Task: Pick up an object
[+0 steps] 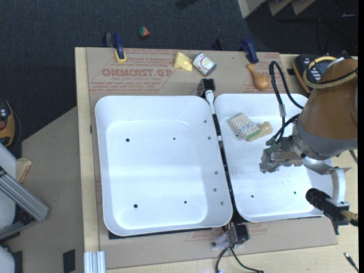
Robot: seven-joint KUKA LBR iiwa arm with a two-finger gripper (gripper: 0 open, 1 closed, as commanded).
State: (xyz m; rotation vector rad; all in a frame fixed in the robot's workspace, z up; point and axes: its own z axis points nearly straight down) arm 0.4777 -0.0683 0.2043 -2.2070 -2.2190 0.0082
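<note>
My end effector [277, 158] hung low in the right bin [250, 203], and I could not tell its grip, just beside the small packet [245, 126], which looked light and soft, best pinched across its middle.

Left bin wide open, right bin tight up top.

You've got the whole left bin [159, 164] free to sweep through, nothing on its floor. In the right bin [256, 201], a patterned packet [243, 125] and a tan piece [263, 131] touching it crowd the upper part, just beside your claw [272, 161]; the lower floor lies bare. A black cable [277, 90] loops over the top rim.
</note>
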